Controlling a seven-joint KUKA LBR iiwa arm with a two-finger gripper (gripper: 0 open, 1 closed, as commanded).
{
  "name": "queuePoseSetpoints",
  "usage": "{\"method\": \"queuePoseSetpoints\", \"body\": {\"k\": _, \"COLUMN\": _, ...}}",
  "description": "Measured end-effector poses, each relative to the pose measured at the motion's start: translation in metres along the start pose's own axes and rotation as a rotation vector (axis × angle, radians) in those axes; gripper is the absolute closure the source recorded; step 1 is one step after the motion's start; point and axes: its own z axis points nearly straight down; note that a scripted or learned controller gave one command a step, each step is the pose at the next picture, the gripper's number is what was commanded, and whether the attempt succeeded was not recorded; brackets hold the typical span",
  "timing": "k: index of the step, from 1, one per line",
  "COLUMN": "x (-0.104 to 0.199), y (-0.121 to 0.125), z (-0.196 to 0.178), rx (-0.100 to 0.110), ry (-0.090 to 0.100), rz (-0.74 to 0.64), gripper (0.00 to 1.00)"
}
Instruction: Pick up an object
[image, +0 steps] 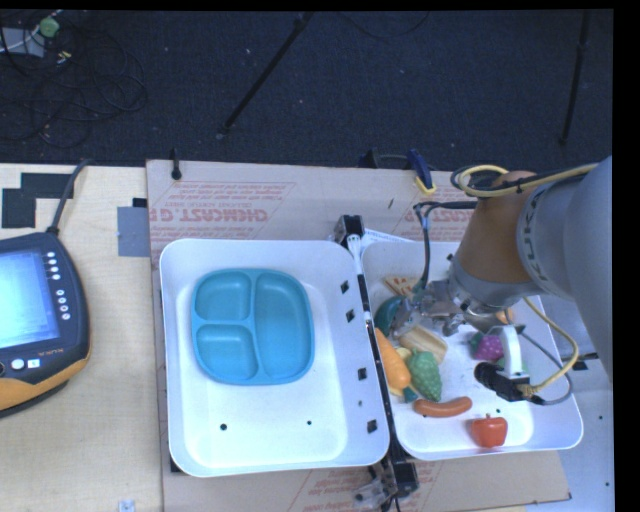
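Toys fill the right bin (560, 430), and any one of them would serve. Nearest me sits a tomato (489, 430), then a sausage (443, 406), both lying apart from the rest. Further in, a carrot (393, 366) and a green bumpy piece (427, 377) crowd against the divider, with purple grapes (488, 346) off to the side. Beyond them the gripper (425, 312) hangs low over the pile; whether it is spread or closed I cannot tell. I'd go straight down on a single piece and close slowly. The left bin (190, 420) holds a blue plate (252, 327).
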Motion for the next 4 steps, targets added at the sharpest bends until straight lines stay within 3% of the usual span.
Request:
{"method": "queuePoseSetpoints", "body": {"k": 1, "x": -0.027, "y": 0.059, "z": 0.004, "rx": 0.004, "ry": 0.008, "rz": -0.008, "gripper": 0.0}}
{"method": "queuePoseSetpoints", "body": {"k": 2, "x": 0.003, "y": -0.02, "z": 0.001, "rx": 0.005, "ry": 0.009, "rz": -0.003, "gripper": 0.0}}
{"method": "queuePoseSetpoints", "body": {"k": 3, "x": -0.003, "y": 0.06, "z": 0.004, "rx": 0.003, "ry": 0.009, "rz": -0.009, "gripper": 0.0}}
{"method": "queuePoseSetpoints", "body": {"k": 4, "x": -0.003, "y": -0.003, "z": 0.002, "rx": 0.007, "ry": 0.011, "rz": -0.004, "gripper": 0.0}}
